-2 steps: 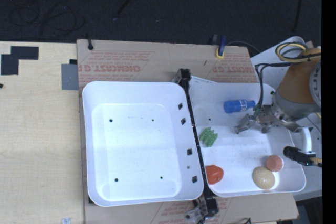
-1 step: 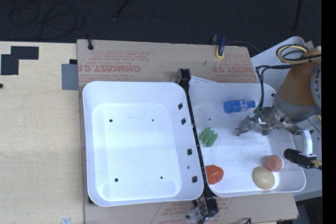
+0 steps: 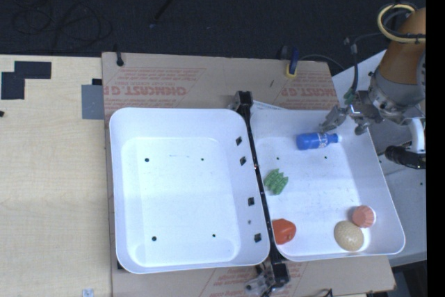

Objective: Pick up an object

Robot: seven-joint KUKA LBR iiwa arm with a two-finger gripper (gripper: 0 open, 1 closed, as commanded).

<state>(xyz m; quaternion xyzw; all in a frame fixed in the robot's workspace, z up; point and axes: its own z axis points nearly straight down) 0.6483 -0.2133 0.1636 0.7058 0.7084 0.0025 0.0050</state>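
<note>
Nothing lifted yet: pincer (image 3: 338, 117) just above blue bottle (image 3: 316, 141), at right bin's (image 3: 389, 215) far edge.
Whether its grip is open or closed, cannot tell; bottle lies flat, grasp and lift remain.

Bright, even overhead light; slightly soft focus

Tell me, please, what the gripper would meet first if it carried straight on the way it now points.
Most likely the blue bottle. The gripper points down and leftward at the bottle's near end in the right bin. It seems to sit just above that end, though one slanted view leaves the height unsure.
</note>
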